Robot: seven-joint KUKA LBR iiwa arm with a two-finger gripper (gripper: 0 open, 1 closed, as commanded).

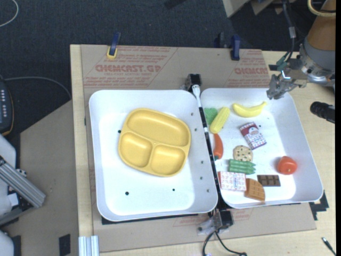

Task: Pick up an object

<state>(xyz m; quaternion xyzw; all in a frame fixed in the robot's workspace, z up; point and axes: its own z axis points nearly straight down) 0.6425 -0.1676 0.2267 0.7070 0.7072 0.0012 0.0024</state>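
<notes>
Banana: yellow, curved, lying at right bin's far edge. Gripper just beside it; finger state cannot be told.

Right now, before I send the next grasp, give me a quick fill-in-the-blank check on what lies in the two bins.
1. The yellow divided tray lies in the ____ bin of the view.
2. The banana lies at the far end of the right bin, nearest the ____.
3. The tomato is coloured ____.
4. The tray has ____ compartments.

Missing words: left; gripper; red; three.
</notes>
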